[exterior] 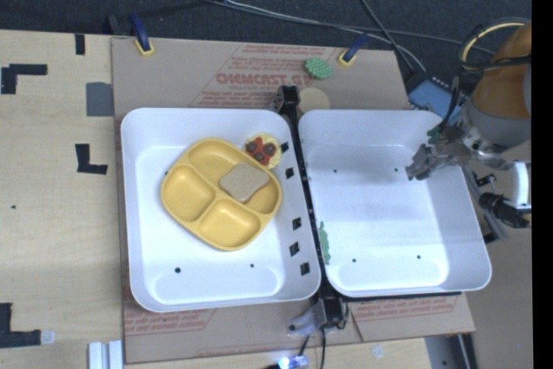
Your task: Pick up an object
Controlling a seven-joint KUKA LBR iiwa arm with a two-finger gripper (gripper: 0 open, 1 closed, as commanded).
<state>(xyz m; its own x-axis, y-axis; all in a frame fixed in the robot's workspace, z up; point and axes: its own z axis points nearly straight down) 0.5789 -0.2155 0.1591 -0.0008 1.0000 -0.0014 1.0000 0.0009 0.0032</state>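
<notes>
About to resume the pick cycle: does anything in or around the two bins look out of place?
Yes. A small green textured piece lies on the cardboard behind the bins, outside both. A thin green item sits against the right white bin's left wall. The yellow divided plate sits askew.

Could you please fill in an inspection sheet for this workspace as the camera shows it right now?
Surface: a cardboard sheet on a wooden bench, bearing the left bin and the right bin side by side.
Job's things: a yellow divided plate in the left bin, a brown slice lying on it, a small red and yellow piece at its far edge.
Clutter: a green bit on the cardboard behind the bins; a green scrap at the right bin's left wall.
Grippers: the gripper is over the right bin's right side; nothing visible between its fingers.
Cables: cables cross the dark floor behind.
Surroundings: blue clamps at the cardboard's far edge.
</notes>
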